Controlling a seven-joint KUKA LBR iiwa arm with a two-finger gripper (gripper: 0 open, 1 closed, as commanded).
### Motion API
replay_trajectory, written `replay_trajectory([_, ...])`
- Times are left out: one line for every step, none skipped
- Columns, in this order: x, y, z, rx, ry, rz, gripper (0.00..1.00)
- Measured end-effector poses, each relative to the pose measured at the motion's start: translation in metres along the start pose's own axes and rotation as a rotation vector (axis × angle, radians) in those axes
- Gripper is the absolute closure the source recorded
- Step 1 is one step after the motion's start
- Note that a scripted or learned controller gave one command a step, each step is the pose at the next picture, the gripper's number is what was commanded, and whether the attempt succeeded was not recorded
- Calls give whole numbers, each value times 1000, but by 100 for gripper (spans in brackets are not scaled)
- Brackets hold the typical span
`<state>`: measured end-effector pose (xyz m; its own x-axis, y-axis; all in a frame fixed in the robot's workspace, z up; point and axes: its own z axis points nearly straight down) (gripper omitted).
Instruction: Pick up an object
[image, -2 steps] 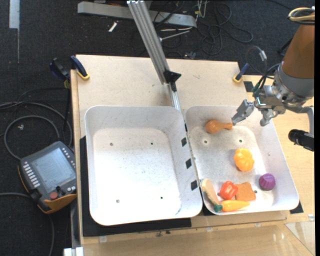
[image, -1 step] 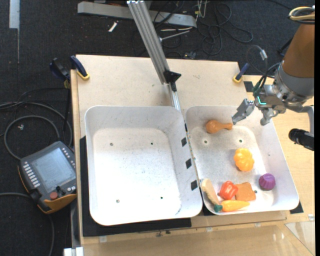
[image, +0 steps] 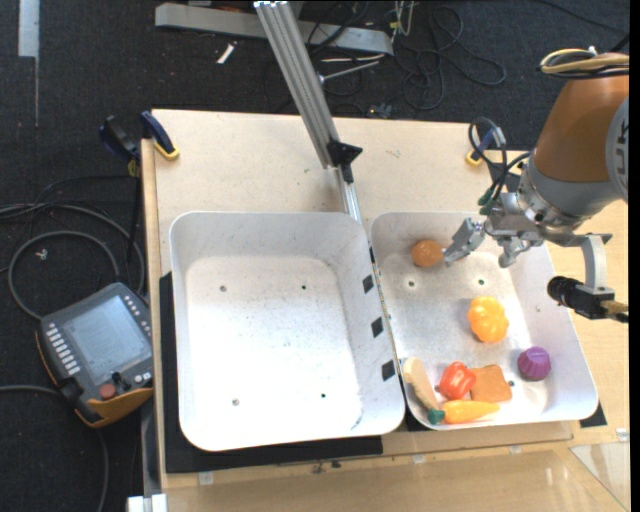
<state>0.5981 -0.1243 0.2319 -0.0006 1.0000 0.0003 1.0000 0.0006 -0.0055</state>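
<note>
My gripper (image: 488, 246) hovers over the back of the right bin (image: 560, 300), its two fingers spread apart with nothing between them. A small orange ball (image: 427, 253) lies just left of the left fingertip. Further forward sits a yellow pepper (image: 487, 319). Near the bin's front lie a purple round piece (image: 534, 363), a red pepper (image: 456, 380), an orange block (image: 491, 383), a carrot (image: 468, 410) and a pale banana-like piece (image: 422, 383).
The left bin (image: 200, 300) adjoins the right one along a central divider. A slanted metal pole (image: 305, 85) rises from the bench behind the bins. A teach pendant (image: 95, 345) lies on the floor to the left.
</note>
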Motion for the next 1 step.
replay_trajectory([4,1,44,-1,0,0,0])
